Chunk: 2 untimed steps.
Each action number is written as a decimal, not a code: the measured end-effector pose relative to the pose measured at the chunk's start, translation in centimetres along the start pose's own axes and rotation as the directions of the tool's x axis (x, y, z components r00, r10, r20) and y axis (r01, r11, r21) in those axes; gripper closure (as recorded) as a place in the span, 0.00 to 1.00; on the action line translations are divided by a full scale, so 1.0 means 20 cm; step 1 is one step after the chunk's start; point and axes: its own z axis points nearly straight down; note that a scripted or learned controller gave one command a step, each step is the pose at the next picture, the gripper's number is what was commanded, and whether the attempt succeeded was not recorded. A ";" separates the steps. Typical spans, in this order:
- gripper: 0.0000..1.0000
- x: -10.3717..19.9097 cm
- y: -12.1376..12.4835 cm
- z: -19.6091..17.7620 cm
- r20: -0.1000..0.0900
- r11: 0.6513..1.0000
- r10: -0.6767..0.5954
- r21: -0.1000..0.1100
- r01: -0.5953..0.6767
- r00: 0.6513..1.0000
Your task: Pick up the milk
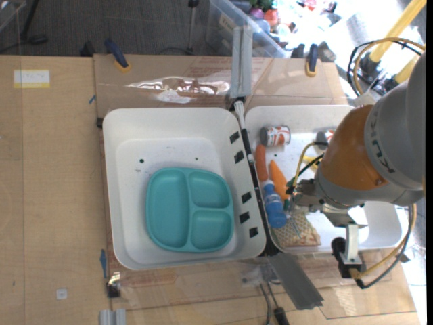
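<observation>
— From the overhead camera, where's the milk (275, 207)? I take it to be that blue bottle.

— I'd say so too, though the label is too small to read. It lies flat in the right bin (379, 232), hard against the wall at the bin's 9 o'clock side, next to the divider between the two bins.

— And the tool (306, 198)?

— Tucked under the orange band of the arm (352, 158), low over the same bin. The wrist covers most of it, so I cannot tell whether it is wide or narrow. Nothing shows that it holds anything.

— Which way is the bottle from it?

— At 9 o'clock from the tool, just beside it. The bottle's long axis runs roughly 12 to 6, along the bin wall.

— So the coming move, as I judge it, is a short shift toward 9 o'clock, with the closing line set across the bottle, 3 to 9.

— Tight, though. The carrot (278, 175) sits at the bottle's 12 o'clock end, seemingly touching it, and a speckled packet (299, 233) lies at its 5 o'clock. The wall leaves little room on the far side.

— The can (276, 135)?

— Further off at 12 o'clock, clear of it. The teal plate (189, 208) is in the left bin (122, 134) on the worktop (47, 181), well apart.
</observation>
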 end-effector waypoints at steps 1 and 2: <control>0.00 -0.05 0.00 -0.01 0.014 1.000 0.011 -0.005 -0.011 1.000; 0.00 -0.46 0.52 -0.11 -0.029 0.999 -0.005 0.034 0.006 1.000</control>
